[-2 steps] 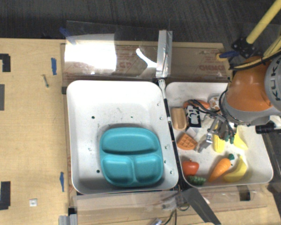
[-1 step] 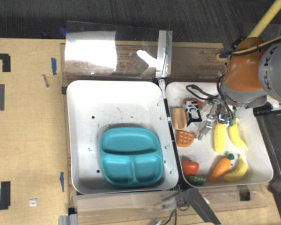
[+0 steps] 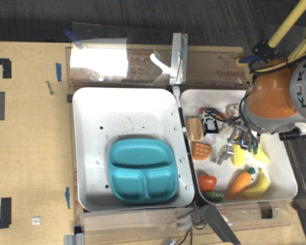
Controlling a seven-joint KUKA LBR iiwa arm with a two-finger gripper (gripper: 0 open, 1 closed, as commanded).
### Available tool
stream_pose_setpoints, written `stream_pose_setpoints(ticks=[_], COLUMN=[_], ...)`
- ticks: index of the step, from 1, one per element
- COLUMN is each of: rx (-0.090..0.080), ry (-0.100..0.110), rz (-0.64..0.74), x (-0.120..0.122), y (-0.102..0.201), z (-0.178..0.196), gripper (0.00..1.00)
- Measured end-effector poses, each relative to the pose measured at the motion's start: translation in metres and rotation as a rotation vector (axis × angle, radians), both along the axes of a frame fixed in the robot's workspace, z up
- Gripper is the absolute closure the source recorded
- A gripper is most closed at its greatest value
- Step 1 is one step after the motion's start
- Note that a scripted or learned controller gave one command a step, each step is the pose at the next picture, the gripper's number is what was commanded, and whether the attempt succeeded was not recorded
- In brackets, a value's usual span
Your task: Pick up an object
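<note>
While the grey arm (image 3: 275,103) reaches in from the view's right, your gripper (image 3: 224,155) hangs low inside the right bin (image 3: 281,173), near the middle of its floor. You cannot tell from this angle whether the gripper is open or closed, and nothing can be seen held in it.

Every candidate object sits close around the tool. Just beside it on the view's left lies an orange toy waffle (image 3: 201,150). Touching that waffle's far edge, a little further from the gripper, is a tan bread-like block (image 3: 195,128) that stands against the wall shared with the other bin. Right beside the gripper on the arm's side is a small yellow toy piece (image 3: 239,156); whether the two touch is unclear.

Toward the view's bottom from the gripper, an orange toy carrot (image 3: 237,184) lies slanted, its green top pointing up toward the tool. A yellow toy banana (image 3: 260,185) rests against the carrot on the side away from the waffle. Below the waffle, and apart from the gripper, sits a red toy tomato (image 3: 207,181), with a small green piece (image 3: 215,194) just beneath it at the bin's near rim.

Well apart from the tool, across the dividing wall, the left bin (image 3: 127,114) holds a teal divided plate (image 3: 142,170).
</note>
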State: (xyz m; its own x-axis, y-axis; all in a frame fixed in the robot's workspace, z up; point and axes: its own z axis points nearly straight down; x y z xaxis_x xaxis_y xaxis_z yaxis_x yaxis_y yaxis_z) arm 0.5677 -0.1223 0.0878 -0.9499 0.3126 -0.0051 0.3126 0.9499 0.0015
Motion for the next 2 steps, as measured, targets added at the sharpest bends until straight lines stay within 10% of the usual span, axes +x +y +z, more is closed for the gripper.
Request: stream_pose_setpoints(ticks=[1, 2], rx=[-0.002, 0.001], ry=[-0.002, -0.008], rz=[-0.061, -0.054], x=[-0.078, -0.035], y=[-0.033, 0.016], z=[0.000, 0.001], gripper=[0.00, 0.00])
